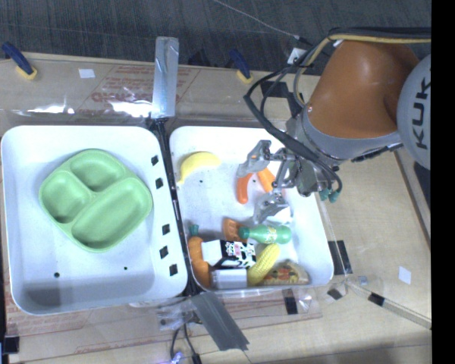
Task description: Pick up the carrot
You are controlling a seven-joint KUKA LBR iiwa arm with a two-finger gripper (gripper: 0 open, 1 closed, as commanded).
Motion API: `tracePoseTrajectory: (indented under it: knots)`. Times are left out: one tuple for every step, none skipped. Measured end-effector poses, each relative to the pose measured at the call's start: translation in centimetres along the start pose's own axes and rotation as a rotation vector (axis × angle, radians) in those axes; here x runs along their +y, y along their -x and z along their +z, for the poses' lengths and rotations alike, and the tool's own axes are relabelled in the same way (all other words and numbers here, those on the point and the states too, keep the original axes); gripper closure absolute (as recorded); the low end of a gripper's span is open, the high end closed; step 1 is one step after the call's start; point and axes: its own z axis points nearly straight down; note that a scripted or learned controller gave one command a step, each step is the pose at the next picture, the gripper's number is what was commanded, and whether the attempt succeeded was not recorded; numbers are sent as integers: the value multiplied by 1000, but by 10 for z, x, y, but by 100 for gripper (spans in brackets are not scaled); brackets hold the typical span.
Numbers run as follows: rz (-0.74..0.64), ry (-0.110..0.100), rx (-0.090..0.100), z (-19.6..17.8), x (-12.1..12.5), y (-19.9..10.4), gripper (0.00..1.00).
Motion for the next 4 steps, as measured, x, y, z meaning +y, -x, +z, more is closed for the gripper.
tracePoseTrajectory:
  knots:
    - [129, 2, 9, 87, -43, 47, 0]
    - [293, 1, 7, 171, -118, 89, 0]
    - [213, 1, -18, 187, -115, 99, 0]
    - [205, -4, -31, 172, -115, 104, 100]
